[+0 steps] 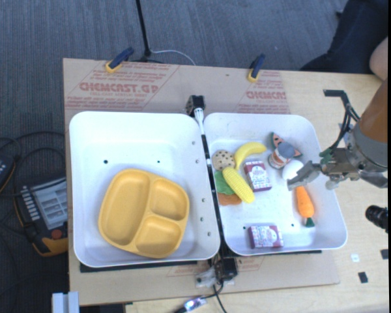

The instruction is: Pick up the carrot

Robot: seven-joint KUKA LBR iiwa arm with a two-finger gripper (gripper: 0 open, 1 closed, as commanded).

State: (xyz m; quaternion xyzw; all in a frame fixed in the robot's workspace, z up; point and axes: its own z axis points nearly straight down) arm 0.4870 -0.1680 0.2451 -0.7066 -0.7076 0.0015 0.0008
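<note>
The carrot [304,203], orange with a small green stub at its near end, lies flat in the right bin [326,240] close to the right wall. My gripper [317,177] hovers just beyond the carrot's far end, reaching in from the right. Its fingers [302,174] stand open with nothing between them, and the carrot rests on the bin floor apart from them.
The right bin also holds a banana [249,152], a corn cob [238,184], a cookie [221,158], two maroon boxes [257,176] [266,236] and a white round item [291,169] right beside the gripper. A yellow divided plate [144,210] sits in the left bin [91,135].
</note>
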